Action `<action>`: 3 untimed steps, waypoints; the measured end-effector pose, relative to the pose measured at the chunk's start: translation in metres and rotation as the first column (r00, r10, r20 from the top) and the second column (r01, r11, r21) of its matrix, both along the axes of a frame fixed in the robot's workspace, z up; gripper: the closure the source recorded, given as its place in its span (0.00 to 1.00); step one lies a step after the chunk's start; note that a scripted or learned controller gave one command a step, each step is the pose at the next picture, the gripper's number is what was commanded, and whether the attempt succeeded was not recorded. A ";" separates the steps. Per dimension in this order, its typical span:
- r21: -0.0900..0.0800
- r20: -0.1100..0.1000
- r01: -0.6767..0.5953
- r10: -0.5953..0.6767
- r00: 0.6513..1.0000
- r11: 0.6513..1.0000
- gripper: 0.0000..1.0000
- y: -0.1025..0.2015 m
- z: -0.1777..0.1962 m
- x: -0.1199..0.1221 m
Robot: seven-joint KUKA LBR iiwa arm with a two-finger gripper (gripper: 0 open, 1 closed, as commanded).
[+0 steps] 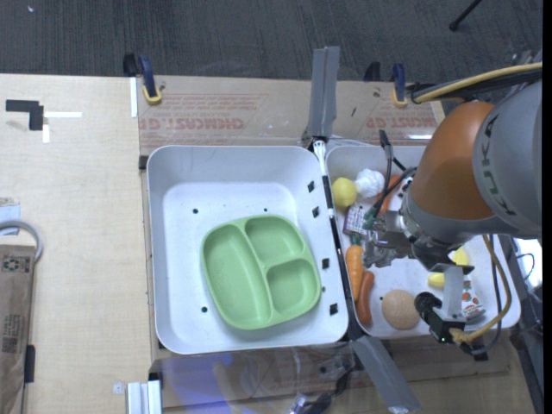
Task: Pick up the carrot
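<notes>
The orange carrot [354,266] lies lengthwise along the left wall of the right bin [504,316]. My gripper [374,241] hangs low over that bin, just right of and above the carrot's upper end. The wrist and its cabling hide the fingertips. Nothing can be seen held in the gripper. The orange-banded arm covers the bin's middle and right part.
A red elongated item [366,298] lies right beside the carrot's lower end, with a tan egg-shaped item [398,309] next to it. A yellow lemon [343,191] and a white object [369,181] sit at the bin's far left. The left bin [172,231] holds a green divided plate [259,270].
</notes>
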State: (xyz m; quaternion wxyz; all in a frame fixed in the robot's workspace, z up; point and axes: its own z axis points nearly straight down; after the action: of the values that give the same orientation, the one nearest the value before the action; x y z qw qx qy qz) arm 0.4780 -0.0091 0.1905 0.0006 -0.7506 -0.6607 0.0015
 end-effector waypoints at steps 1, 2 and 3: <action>0.002 0.000 -0.466 0.466 0.885 0.885 1.00 0.014 0.000 0.000; 0.001 0.001 -0.620 0.620 0.785 0.785 1.00 0.026 0.000 0.023; 0.000 -0.001 -0.458 0.458 0.889 0.889 1.00 0.110 0.001 0.062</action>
State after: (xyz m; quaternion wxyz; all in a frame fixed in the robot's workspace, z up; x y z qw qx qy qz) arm 0.5405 0.1008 0.1914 0.0005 -0.5739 -0.8189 0.0019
